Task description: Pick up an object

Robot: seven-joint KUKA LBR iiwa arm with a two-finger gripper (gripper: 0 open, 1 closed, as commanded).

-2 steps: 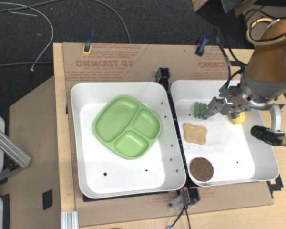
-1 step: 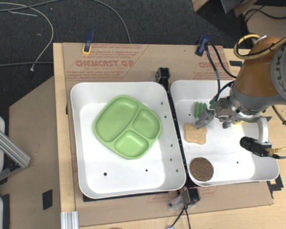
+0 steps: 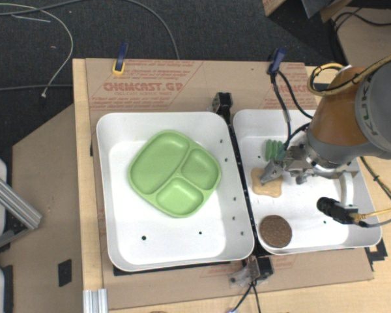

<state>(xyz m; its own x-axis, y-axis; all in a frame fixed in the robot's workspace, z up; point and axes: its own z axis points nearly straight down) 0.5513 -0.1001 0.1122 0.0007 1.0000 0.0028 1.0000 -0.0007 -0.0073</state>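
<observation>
Three small objects lie in the right bin. A tan, bread-like piece rests near the bin's left wall. A green ribbed piece lies just behind it, and a brown round disc sits in the front left corner. My gripper hangs low over the tan piece's upper edge, pointing left from the grey wrist. I cannot make out whether it touches the piece. The arm's orange band covers the bin's right rear part.
The left bin holds a light green divided plate, tilted diamond-wise near its middle. A black divider runs between the bins. A black connector with a yellow cable hangs off the arm over the right bin's front.
</observation>
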